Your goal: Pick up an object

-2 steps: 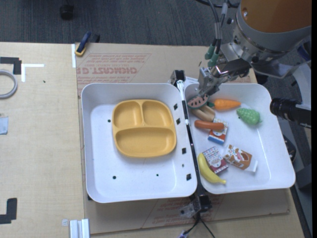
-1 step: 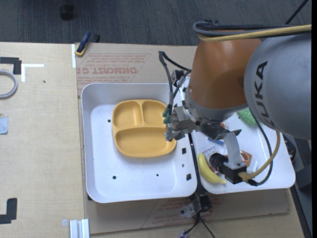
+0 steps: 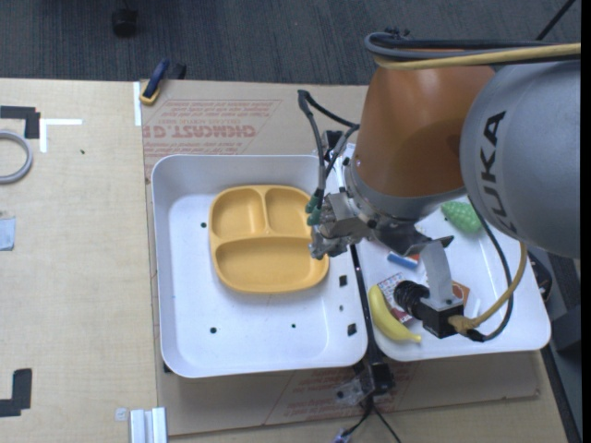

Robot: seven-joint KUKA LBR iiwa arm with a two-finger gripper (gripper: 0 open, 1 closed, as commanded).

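A yellow divided plate (image 3: 261,240) lies flat in the left white bin (image 3: 185,330). My gripper (image 3: 322,235) hangs low over the plate's right rim, close to the wall between the two bins; the big orange and grey wrist hides much of it. In the right bin (image 3: 517,326) lie a banana (image 3: 388,315), a green knobbly object (image 3: 461,215), a small blue item (image 3: 399,260) and a brown packet (image 3: 458,294), partly under the arm's cables and a black fitting (image 3: 434,319).
Both bins rest on a cardboard sheet (image 3: 212,123) on the wooden bench. A blue and yellow tool (image 3: 155,79) lies at the cardboard's far left corner. A grey ring (image 3: 11,156) sits at the bench's left edge.
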